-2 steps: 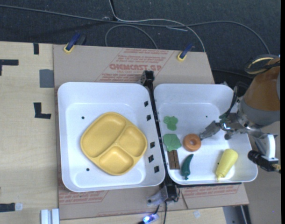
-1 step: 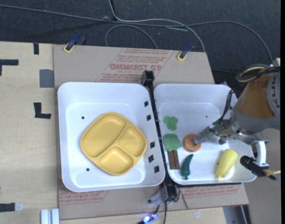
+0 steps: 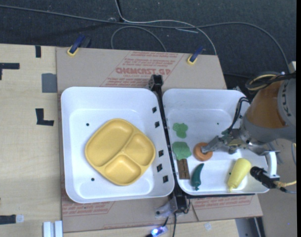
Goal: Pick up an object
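Two white bins sit side by side on cardboard. The left bin (image 3: 71, 132) holds a yellow divided plate (image 3: 120, 151). In the right bin (image 3: 200, 100), the gripper (image 3: 213, 146) rests at an orange ring (image 3: 203, 152), with green pieces (image 3: 180, 139), a green pepper (image 3: 196, 176), a brown block (image 3: 184, 168) and a yellow toy (image 3: 238, 173) nearby.
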`<state>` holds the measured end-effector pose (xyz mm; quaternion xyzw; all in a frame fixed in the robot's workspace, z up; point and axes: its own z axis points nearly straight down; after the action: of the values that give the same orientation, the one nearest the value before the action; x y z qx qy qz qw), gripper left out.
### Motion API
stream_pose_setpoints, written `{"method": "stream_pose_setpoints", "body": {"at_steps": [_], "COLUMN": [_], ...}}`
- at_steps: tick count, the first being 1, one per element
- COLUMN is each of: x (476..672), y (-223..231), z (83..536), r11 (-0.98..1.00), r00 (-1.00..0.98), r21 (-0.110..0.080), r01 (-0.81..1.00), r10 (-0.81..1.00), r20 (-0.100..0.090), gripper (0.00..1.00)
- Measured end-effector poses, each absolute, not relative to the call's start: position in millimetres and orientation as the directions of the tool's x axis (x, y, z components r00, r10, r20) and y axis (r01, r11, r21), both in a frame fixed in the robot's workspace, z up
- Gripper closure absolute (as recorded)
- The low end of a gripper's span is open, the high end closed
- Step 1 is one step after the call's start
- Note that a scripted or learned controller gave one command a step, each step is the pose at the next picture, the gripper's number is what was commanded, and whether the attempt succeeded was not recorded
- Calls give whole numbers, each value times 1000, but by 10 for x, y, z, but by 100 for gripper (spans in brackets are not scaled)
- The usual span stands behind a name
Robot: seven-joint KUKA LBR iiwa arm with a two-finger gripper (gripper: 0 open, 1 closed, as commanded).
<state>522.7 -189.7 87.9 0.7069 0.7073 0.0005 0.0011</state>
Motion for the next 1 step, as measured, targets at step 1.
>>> {"method": "stream_pose_setpoints", "body": {"at_steps": [1], "x": [5258], "y": [-1859], "z": [1012], "r11": [3], "r00": [-3], "r21": [8], "r01": [1000], "r10": [1000], "r20": [7], "gripper": [100]}}
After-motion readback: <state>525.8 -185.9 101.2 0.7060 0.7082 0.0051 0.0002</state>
